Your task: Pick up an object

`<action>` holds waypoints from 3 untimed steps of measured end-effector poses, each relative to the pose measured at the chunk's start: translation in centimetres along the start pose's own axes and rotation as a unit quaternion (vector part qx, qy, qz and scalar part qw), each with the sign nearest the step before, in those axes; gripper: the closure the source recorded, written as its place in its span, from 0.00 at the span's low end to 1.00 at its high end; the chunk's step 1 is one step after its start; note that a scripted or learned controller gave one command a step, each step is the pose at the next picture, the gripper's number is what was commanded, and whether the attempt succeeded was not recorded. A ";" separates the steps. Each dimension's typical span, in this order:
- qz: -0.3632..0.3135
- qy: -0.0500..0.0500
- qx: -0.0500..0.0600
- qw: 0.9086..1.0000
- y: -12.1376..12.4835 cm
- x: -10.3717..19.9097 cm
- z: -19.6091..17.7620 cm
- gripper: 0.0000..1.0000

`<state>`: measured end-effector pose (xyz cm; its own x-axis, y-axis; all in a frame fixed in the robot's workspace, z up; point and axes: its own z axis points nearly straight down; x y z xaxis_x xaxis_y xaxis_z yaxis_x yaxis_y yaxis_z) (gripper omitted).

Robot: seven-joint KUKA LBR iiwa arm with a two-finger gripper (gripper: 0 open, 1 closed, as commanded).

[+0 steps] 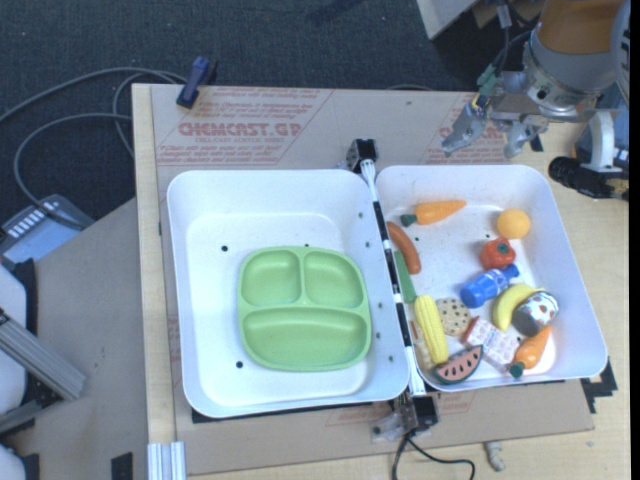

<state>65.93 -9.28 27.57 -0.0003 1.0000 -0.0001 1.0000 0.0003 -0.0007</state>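
In the right bin point(560, 208), a heap of toy food lies mostly toward its near and right parts: a carrot point(440, 211) near the far wall, a sausage point(404, 247) just beside the divider, an orange point(513, 223), a tomato point(497, 253), a blue bottle point(487, 286), a banana point(510, 303), a corn cob point(431, 329), a cracker point(453, 315) and a watermelon slice point(458, 365) at the near edge, several of them touching. The left bin point(200, 218) beside it holds a green divided plate point(304, 309), lying flat near its middle. The end effector point(492, 133) hangs above the worktop point(250, 128) just beyond the far rim of the right bin, apart from every toy, its two fingers spread wide with nothing between them. The grey arm with its orange band point(585, 13) rises toward the upper right corner. A small blue clip point(194, 81) sits at the far left corner of the worktop.
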 end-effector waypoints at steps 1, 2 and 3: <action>0.001 0.000 0.004 1.000 0.4 -6.0 14.7 0.00; 0.000 0.000 0.001 1.000 -5.2 -8.0 19.1 0.00; 0.001 0.000 0.000 1.000 -11.7 -5.8 19.2 0.00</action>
<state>54.27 -15.07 8.42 0.0015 1.0000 0.0005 1.0000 -0.0015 -0.0006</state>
